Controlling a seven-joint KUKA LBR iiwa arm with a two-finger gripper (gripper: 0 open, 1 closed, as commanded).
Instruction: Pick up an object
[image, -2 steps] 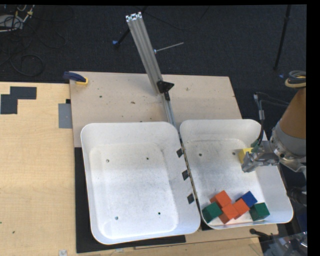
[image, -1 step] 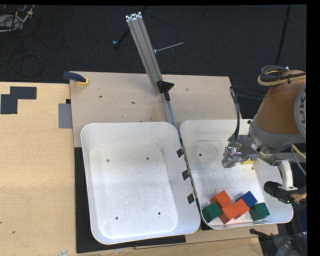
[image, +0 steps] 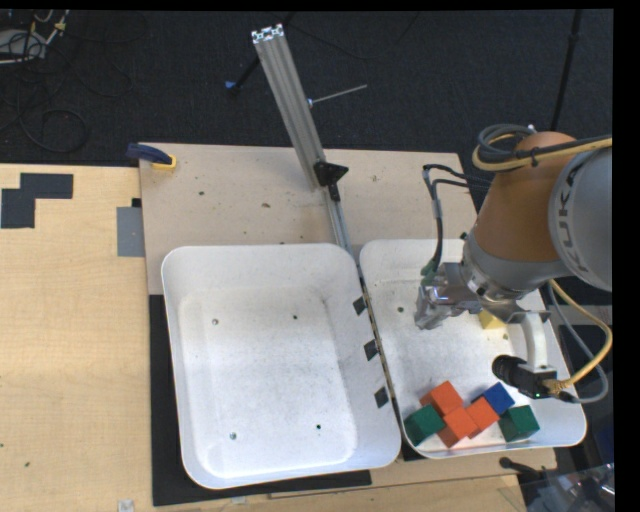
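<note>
White plastic forms both shallow bins on the bench; the right bin (image: 395, 262) holds all the loose objects, and the left bin (image: 190, 275) lies well to the side of the jaws, across the divider. Camera view, from above at a slant: the gripper (image: 437, 303) hangs over the middle of the right bin, carried by the grey arm (image: 580, 225) with its orange band. Whether the jaws stand wide or narrow cannot be told from this angle, and nothing can be seen held between them. A small yellow block (image: 491, 321) lies just beside the jaws, on the side toward the arm and partly under the wrist. Farther off, toward the near rim of the bin, sits a cluster of cubes: two orange blocks (image: 446, 397) and (image: 470, 418), a green block (image: 426, 424), a blue block (image: 499, 397) and a second green block (image: 519, 424), several of them touching. Judged from this layout, the step in hand is the approach: no object has yet been secured. The next move appears to call for choosing one target, most plausibly the nearby yellow block or an outer cube of the cluster, centring the jaws over it, descending and closing, with care that crowded neighbours do not block the fingers.
</note>
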